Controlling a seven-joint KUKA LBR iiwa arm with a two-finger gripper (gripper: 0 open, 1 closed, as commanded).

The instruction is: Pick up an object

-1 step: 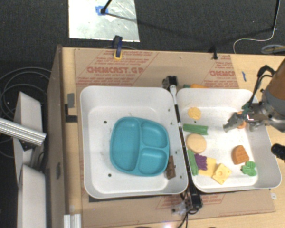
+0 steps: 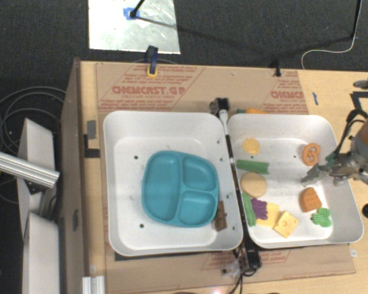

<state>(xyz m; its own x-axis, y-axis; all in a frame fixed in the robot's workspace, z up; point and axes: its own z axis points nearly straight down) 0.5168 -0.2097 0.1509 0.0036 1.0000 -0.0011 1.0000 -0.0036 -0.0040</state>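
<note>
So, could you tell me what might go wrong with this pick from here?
The gripper hangs between the pretzel and the brown piece, so a descent could land on bare bin floor or clip either one. The food in the right bin is crowded: the brown piece sits close to the green toy, and a grab might nudge or catch both.

In the right bin (image 2: 331, 228) lie toy foods: a round yellow piece (image 2: 251, 146), an orange pretzel (image 2: 311, 154), a green bar (image 2: 253, 165), a tan disc (image 2: 254, 184), purple grapes (image 2: 259, 210), a yellow cheese wedge (image 2: 286, 223), a brown chunk (image 2: 310, 199) and a small green piece (image 2: 321, 217).
</note>
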